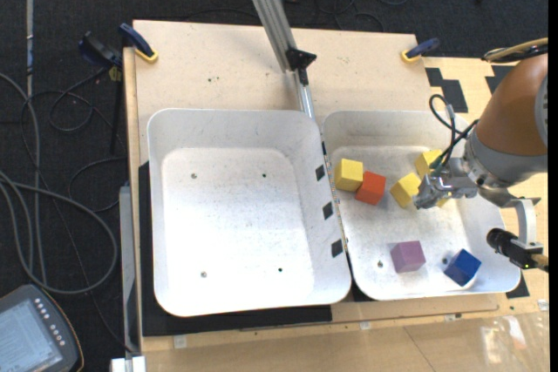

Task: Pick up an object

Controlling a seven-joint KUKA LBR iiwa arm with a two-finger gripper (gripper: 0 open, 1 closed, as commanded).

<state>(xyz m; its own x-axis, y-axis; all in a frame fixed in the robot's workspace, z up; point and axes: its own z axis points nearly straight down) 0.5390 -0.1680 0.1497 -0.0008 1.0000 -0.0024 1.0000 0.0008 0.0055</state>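
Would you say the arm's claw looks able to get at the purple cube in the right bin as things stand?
Probably yes. The purple cube sits apart from its neighbours on the floor of the right white bin, with nothing over it, and the claw hovers just above it in the view, beside a small yellow block.

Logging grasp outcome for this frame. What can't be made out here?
- End effector: small and dark in the camera view, pressed among yellow blocks; finger state unreadable, grasp unconfirmed.
- Yellow block behind it: partly covered by the wrist and cable.
- Yellow block beside it: contact or a gap, cannot tell.
- Arm: cut off by the right edge.
- Blue block: its pale lower face is too small to identify.
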